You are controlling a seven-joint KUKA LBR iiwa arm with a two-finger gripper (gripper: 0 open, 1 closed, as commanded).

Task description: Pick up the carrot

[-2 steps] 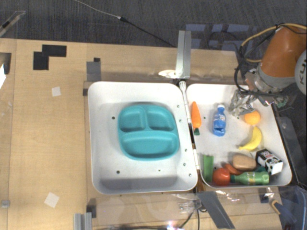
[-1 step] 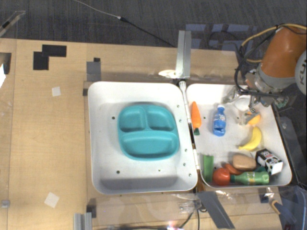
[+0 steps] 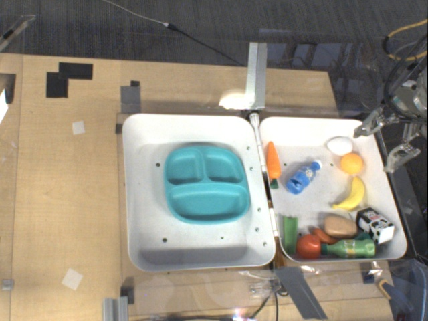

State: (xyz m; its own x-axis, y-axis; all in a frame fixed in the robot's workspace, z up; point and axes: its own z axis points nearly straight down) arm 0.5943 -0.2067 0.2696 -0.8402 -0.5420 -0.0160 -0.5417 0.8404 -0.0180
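Fingers (image 3: 370, 124) of the gripper (image 3: 386, 141) stand spread apart with nothing between them, one tip over the right bin's upper right corner, the other just outside its right wall. Going near to far from the bottom of the view: wooden bench (image 3: 60, 199), with small pale squares of tape on its left part. Two white bins side by side, walls touching along the middle. Left bin (image 3: 144, 199) bears a teal divided plate (image 3: 206, 182), three compartments, set near its centre. Right bin (image 3: 388, 199) is crowded along its near wall: a red tomato-like item (image 3: 308, 246), a green bottle (image 3: 351, 249) lying on its side beside it, a dark green upright piece (image 3: 289, 230) at the near left, a brown bread-like lump (image 3: 340, 226), a black-and-white cube (image 3: 376, 225) at the near right corner. Farther in: a banana (image 3: 354, 194), and a blue bottle (image 3: 301, 177) lying tilted near the bin's middle. The carrot (image 3: 273, 162) lies lengthwise against the right bin's left wall, orange body pointing away, green end toward the near side, well apart from the gripper. Beyond these, an orange (image 3: 352, 163) touching a white round item (image 3: 339, 145). At the far edge of the bins, a metal post (image 3: 257, 72) rises from where they meet. Black markers (image 3: 67, 77) sit on the far left bench. Dark floor behind, crossed by a thin cable (image 3: 167, 25).
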